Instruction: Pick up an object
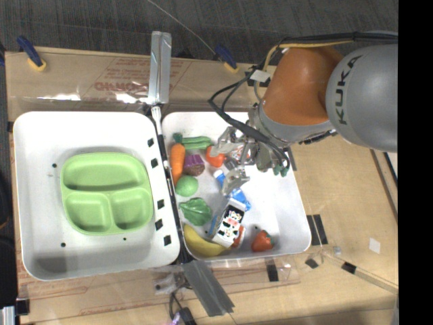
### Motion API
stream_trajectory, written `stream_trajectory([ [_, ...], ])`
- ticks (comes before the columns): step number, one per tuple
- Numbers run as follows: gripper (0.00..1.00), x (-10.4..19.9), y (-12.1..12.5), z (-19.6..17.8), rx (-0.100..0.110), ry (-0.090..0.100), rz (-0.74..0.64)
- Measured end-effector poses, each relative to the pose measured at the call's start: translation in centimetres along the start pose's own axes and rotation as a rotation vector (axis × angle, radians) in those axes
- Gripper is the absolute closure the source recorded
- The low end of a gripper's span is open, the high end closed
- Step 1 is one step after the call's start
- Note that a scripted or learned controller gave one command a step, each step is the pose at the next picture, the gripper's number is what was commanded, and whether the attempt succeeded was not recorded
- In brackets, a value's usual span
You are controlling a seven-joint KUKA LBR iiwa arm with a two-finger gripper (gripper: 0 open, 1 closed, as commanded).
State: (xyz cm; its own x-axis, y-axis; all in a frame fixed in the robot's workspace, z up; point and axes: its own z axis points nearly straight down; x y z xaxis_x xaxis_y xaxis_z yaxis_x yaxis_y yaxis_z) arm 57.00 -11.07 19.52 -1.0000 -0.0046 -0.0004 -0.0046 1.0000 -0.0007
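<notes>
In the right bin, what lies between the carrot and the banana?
In the camera view, a small green ball and a leafy green piece lie between the carrot and the banana.

One fixed camera looks down at a slant on both white bins (34, 181) from above

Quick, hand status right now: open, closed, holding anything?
Hand: over the right bin, above the toy food; open or closed cannot be told, nothing seen held.
</notes>
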Motion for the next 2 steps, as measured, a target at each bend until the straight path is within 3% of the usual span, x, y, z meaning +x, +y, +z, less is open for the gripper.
stream_trajectory([
  [1, 0.00, -1.4, 1.6, 7.3, 0.003, -0.035, -0.116],
  [2, 0.00, -3.6, -1.0, 7.9, 0.008, -0.058, -0.099],
])
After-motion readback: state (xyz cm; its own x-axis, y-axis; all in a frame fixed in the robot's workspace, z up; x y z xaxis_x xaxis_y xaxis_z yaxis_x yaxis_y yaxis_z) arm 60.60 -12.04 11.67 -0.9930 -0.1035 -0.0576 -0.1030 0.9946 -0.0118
